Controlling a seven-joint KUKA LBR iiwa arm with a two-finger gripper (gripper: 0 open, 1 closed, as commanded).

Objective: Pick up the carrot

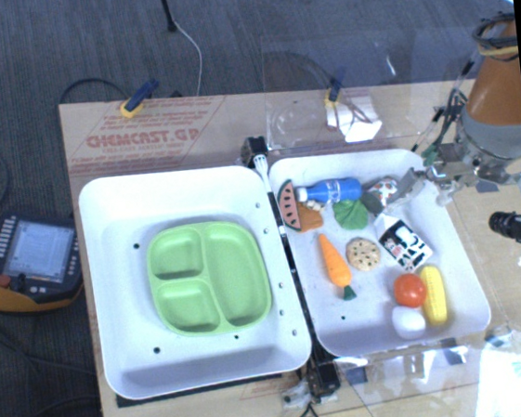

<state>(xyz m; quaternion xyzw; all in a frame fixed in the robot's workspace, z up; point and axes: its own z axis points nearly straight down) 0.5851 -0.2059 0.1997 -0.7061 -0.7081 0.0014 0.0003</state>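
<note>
The carrot (333, 260) is orange with a small green tip. It lies in the right bin (463, 255), left of centre, pointing toward the front edge. A cookie (363, 254) sits just to its right and nothing covers it. My gripper (422, 178) hangs over the bin's back right corner, on the grey arm with the orange band (495, 92). It is well to the right of the carrot and further back, with nothing seen in its grasp.
Around the carrot lie a watermelon slice (287, 204), a blue bottle (329, 190), a green leafy piece (351, 211), a black-and-white box (404, 243), a tomato (408, 290), a yellow piece (433, 293) and a white egg (407, 322). The left bin holds a green divided plate (208, 276).
</note>
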